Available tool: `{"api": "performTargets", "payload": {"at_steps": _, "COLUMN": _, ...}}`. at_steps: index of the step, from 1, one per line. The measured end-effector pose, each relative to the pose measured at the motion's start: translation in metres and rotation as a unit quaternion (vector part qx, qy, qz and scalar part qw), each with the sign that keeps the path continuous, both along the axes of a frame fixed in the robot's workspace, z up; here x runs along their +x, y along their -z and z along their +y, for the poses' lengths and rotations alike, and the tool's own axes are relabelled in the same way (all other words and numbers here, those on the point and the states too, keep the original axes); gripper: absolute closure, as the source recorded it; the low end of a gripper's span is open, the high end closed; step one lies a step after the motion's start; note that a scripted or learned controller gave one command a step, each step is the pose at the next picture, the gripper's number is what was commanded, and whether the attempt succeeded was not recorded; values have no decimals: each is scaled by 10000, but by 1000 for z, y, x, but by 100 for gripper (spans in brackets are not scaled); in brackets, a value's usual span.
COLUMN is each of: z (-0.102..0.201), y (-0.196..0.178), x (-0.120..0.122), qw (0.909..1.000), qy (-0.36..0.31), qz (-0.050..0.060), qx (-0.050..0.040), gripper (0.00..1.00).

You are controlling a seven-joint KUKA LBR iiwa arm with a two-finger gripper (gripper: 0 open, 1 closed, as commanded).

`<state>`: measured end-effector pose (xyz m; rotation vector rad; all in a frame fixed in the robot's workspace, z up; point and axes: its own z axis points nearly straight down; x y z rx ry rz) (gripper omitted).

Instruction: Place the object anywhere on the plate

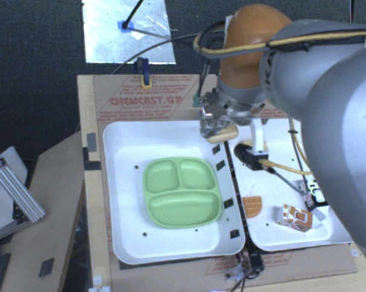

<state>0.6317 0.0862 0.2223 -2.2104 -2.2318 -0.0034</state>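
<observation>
I am seeing the gripper [217, 127] gripping a tan block [222, 134] (flat piece) above the left bin's [121, 193] far right corner, beyond the green plate [182, 191].

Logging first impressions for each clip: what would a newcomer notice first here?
The huge grey arm with its orange band fills the upper right. Its end effector hangs over the divide between the two white bins with a tan, flat object at its tip. Next comes the green divided plate in the left bin, then a small orange piece and patterned block in the right bin.
</observation>
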Motion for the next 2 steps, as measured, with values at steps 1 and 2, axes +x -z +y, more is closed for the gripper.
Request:
{"api": "performTargets", "payload": {"at_steps": 1, "z": 55, "y": -11, "x": 9, "qw": 10000, "qy": -1, "qz": -11, "qx": 7, "gripper": 100}}
{"api": "performTargets", "payload": {"at_steps": 2, "z": 51, "y": -10, "x": 9, "qw": 10000, "qy": 22, "qz": 0, "qx": -6, "gripper": 0}}
